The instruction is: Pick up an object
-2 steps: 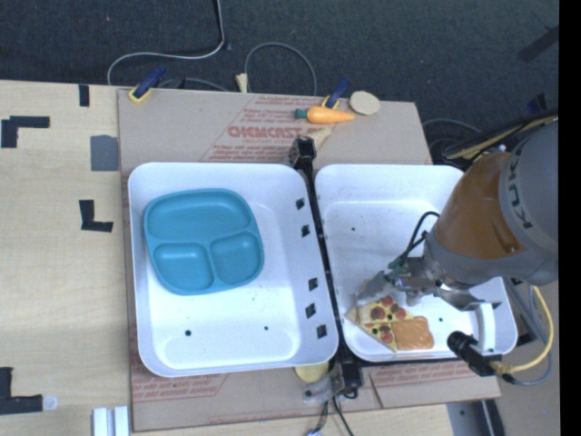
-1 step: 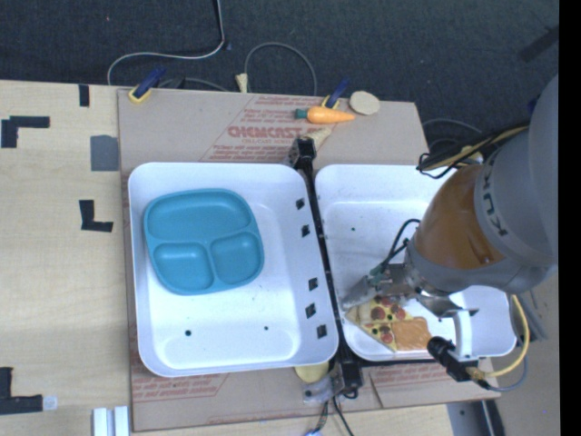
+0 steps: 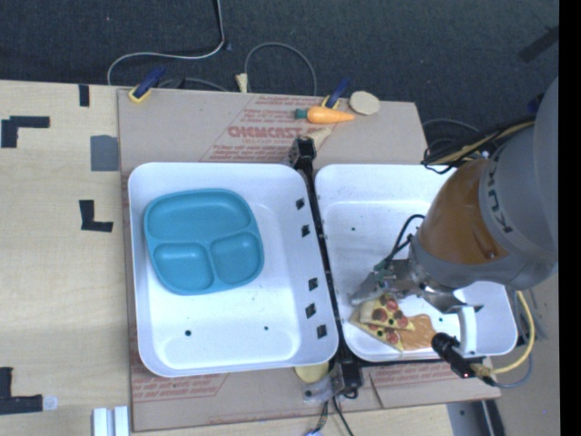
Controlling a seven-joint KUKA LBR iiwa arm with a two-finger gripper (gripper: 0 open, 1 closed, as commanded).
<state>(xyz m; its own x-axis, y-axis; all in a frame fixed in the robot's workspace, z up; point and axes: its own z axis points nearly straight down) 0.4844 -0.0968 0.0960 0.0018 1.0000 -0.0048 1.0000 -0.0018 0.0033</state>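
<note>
A toy pizza slice (image 3: 396,323) with red toppings lies flat near the front edge of the right bin (image 3: 363,198). My gripper (image 3: 381,284) is low in that bin, right above the slice's left end and touching or nearly touching it. The grey arm with its orange band (image 3: 467,225) covers the bin's right half. A blue divided plate (image 3: 203,240) rests in the left bin (image 3: 227,339).
A toy carrot (image 3: 327,114) and a beige disc (image 3: 364,104) lie on the cardboard behind the bins. Black clips run along the divider (image 3: 313,243) between the bins. Cables trail at the back and by the right bin's front corner.
</note>
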